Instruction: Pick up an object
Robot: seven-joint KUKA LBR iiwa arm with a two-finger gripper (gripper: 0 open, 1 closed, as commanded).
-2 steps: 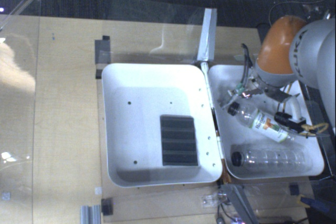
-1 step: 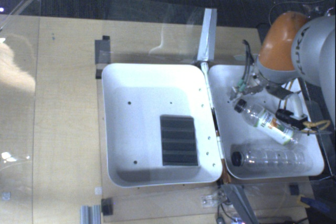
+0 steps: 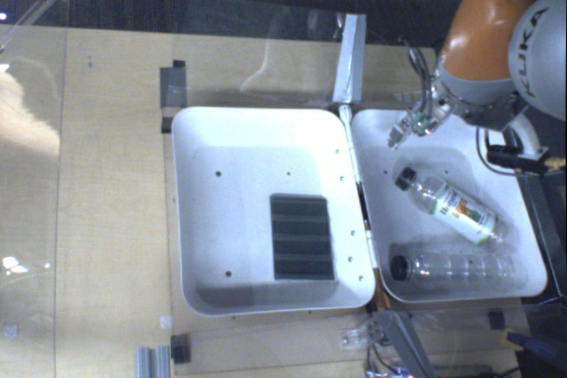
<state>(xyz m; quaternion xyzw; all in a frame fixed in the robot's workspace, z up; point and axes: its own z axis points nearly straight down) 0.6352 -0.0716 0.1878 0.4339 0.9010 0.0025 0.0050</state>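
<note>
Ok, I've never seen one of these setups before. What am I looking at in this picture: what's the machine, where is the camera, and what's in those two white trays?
The camera sits fixed above a wooden bench and looks down at a slant. The grey and orange shape at upper right is a robot arm reaching in from that side. Its end effector, the small part meant for grasping, hangs over the far left corner of the right bin, and nothing shows between its tips. The left bin holds a dark ribbed rectangular block lying flat. The right bin holds two clear plastic bottles on their sides: a smaller labelled bottle lying diagonally, and a larger clear bottle along the near wall. Neither bottle is touched by the arm.
</note>
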